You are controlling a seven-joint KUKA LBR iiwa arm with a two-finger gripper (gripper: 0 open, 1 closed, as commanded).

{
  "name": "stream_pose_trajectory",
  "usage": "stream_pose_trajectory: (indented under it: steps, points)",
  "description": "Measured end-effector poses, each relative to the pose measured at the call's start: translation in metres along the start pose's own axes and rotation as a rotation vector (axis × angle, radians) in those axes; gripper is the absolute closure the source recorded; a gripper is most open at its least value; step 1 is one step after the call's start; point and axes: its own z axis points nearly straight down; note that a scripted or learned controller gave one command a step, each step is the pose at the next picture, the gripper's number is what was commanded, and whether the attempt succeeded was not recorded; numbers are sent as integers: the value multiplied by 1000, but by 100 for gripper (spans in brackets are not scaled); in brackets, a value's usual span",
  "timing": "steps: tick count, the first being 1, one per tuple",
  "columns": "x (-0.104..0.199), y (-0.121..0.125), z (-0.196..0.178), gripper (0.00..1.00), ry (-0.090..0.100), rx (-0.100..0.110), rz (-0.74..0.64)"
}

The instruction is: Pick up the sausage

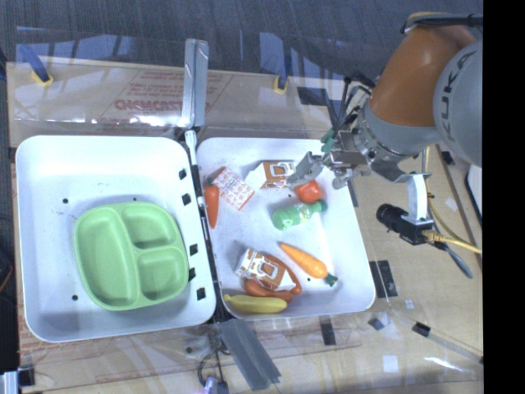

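Two shallow white bins sit side by side on the tabletop (pixel 426 302), seen from above at a slant. The left bin (pixel 49 162) carries a green compartment plate (pixel 131 255), which lies toward its lower middle. The right bin (pixel 353 253) holds a scatter of toy foods. The sausage (pixel 212 206), a slim reddish-orange piece, lies upright in the view just beside the right bin's left wall, its upper end near a red-and-white checked packet (pixel 235 189). Farther right along the upper part of the bin lies a white-and-orange packet (pixel 277 174), then a small red tomato-like piece (pixel 309 192), with a green bottle-shaped item (pixel 297 213) just below it. A carrot (pixel 305 262) lies diagonally in the lower right of the bin. Near the bottom wall a second white-and-orange packet (pixel 266 269) rests over a reddish item, and a yellow banana (pixel 256 304) lies along the wall beneath them.

The grey arm with its orange band (pixel 418 64) reaches in from the right. The pincer (pixel 314 168) hangs over the upper right part of the right bin, just above the tomato-like piece and well apart from the sausage. Whether its fingers are spread or pressed together cannot be told from this angle.
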Motion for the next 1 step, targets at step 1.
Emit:
stream_pose_trajectory:
  steps: [1]
  points:
    - [27, 50, 79, 0, 0, 0, -320]
